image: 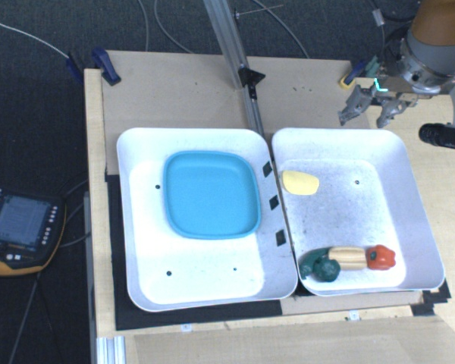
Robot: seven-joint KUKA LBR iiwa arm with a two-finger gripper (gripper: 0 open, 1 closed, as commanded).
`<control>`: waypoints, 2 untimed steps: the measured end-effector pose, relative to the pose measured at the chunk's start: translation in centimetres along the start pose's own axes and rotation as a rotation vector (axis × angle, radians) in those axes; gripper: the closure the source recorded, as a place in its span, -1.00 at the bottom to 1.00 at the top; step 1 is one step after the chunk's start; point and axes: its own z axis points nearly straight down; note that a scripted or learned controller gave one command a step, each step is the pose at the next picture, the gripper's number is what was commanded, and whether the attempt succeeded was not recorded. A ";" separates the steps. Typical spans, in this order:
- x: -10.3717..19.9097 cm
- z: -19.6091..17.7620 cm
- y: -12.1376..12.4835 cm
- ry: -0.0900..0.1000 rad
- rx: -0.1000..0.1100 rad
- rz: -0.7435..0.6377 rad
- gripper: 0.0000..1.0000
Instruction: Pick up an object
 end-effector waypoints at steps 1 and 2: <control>0.0 0.0 0.0 0.000 0.000 0.000 -1.00; 0.0 6.3 -0.1 0.001 0.006 0.000 -1.00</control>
